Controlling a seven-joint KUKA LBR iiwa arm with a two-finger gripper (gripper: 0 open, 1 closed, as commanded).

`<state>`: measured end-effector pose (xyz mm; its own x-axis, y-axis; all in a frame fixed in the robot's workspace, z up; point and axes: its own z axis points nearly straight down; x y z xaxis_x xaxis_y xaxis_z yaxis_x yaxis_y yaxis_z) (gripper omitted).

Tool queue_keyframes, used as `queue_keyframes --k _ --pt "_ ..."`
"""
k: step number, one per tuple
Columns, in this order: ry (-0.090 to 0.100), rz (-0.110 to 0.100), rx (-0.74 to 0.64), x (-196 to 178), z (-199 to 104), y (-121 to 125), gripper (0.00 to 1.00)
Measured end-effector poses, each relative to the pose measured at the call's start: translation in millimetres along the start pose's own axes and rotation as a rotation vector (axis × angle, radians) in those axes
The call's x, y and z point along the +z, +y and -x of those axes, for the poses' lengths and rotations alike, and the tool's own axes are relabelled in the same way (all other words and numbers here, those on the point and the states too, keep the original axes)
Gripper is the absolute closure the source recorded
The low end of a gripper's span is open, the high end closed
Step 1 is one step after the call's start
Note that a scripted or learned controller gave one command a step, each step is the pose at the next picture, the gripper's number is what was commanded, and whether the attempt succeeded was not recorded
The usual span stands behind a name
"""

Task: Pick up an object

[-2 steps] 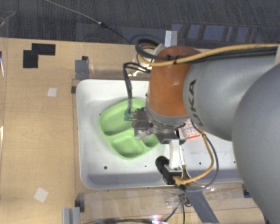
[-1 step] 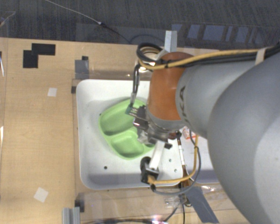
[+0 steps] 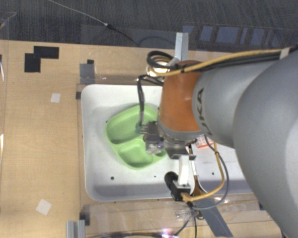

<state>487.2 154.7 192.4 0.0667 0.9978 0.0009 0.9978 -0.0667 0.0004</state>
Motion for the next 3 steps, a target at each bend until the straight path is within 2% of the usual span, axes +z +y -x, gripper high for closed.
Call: queue_keyframes --k 1,2,3 --pt "0.000 0.001 -0.640 24.0 13.3 0.9 1.00" --pt "0.001 0.002 -0.032 -16.2 -13.7 -1.0 1.00" --pt "0.021 0.009 0.602 96.5 -12.9 16.2 1.00"
